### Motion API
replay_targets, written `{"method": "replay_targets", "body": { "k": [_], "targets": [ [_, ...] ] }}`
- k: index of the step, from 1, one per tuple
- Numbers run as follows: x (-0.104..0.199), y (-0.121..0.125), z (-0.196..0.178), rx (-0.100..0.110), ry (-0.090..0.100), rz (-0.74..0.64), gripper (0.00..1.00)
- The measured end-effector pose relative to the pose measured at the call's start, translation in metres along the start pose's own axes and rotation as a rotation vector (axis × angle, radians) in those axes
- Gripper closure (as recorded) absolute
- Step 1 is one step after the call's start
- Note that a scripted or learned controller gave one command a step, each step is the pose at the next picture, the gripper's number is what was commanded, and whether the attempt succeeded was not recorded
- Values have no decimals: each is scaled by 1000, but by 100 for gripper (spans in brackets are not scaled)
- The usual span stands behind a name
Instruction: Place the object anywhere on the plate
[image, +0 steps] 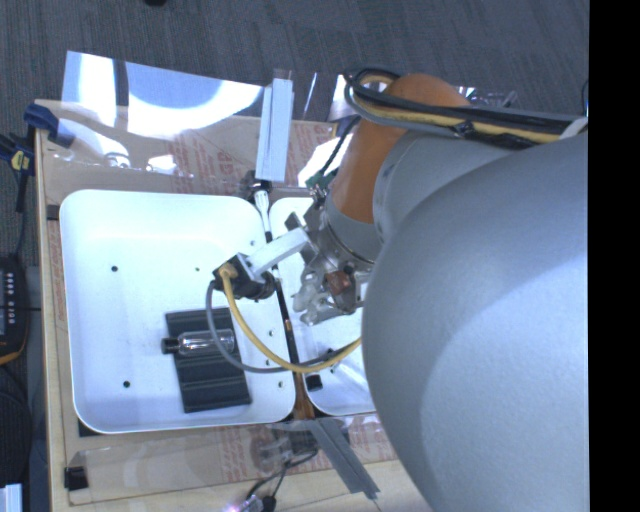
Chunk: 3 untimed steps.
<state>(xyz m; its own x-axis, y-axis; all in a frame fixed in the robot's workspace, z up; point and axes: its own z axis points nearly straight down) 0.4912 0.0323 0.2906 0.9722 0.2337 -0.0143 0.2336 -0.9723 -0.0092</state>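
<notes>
- You are looking down at the left bin (110, 230), a shallow white tray with rounded corners, which is taking up most of the left half of the camera view.
- A dark ridged plate (212, 375) is lying flat in the lower middle of that bin, tilted slightly off square with the bin walls.
- The object (200, 345), a small clear glass-like cylinder with a dark cap at its left end, is resting across the upper part of the plate, lying on its side and touching the plate's ridges.
- The arm (480, 300) is filling the right side of your view, its grey body covering most of the right bin (335, 400); the orange band (365, 170) is showing near the top.
- The gripper (322, 290) is hanging over the wall between the two bins, up and to the right of the plate and apart from the object.
- You cannot tell how far the pincer is open, since the wrist and cabling are crowding it; nothing is visibly sitting between its tips.
- A yellow cable (250, 340) is looping down from a black fitting (245, 278) near the wrist, passing just beside the plate's right edge.
</notes>
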Motion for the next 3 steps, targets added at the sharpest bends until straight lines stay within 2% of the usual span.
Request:
{"method": "replay_targets", "body": {
  "k": [1, 3],
  "targets": [
    [62, 67, 79, -4, 4, -47, 100],
    [63, 60, 62, 8, -10, -70, 100]
  ]
}}
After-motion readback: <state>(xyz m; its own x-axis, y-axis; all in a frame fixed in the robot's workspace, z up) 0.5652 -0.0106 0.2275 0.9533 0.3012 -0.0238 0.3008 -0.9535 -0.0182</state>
